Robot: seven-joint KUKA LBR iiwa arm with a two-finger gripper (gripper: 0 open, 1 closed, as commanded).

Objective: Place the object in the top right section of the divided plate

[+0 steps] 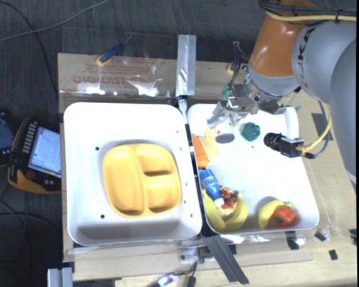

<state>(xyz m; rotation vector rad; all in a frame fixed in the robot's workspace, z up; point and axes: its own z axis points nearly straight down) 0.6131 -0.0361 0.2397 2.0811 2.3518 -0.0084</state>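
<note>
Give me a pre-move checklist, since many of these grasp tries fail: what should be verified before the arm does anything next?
1. Divided plate sits flat in the left bin: ok.
2. Top right section of the plate free of objects: ok.
3. End effector is over the right bin, near its upper edge: ok.
4. An object is held in the end effector: cannot tell.
5. Teal object lies apart from the other items and looks reachable: ok.
6. Items at the right bin's lower edge, such as the banana, crowd together: not ok for a clean grasp.
</note>
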